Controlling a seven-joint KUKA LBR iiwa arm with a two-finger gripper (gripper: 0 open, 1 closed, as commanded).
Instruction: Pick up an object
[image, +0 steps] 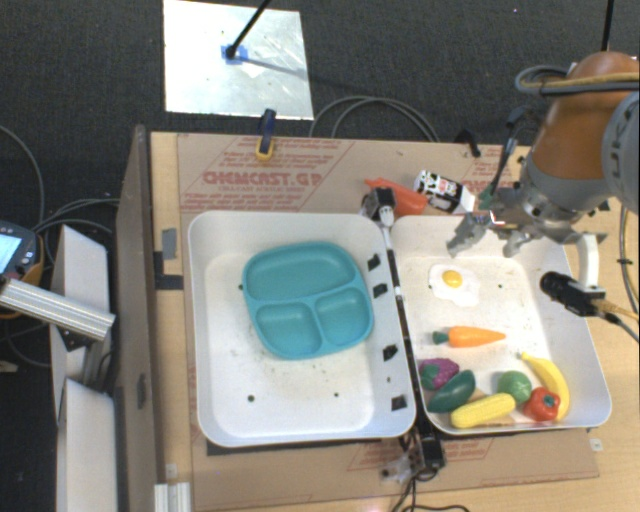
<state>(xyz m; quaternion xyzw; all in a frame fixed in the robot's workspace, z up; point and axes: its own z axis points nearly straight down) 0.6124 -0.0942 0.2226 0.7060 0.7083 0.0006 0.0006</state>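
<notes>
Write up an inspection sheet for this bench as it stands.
Surface: cardboard-covered bench bearing two white bins, left bin and right bin, side by side.
Job's things: in the right bin, fried egg, carrot, banana, corn cob, tomato, green pepper, purple vegetable, dark green vegetable.
Clutter: blue divided plate in the left bin; clamp on the bench's far edge.
Claw: claw above the right bin's far end, beyond the egg, holding nothing seen.
Cables: loops behind the bench, more at the near edge.
Surroundings: dark carpet, shiny sheet on the floor.
</notes>
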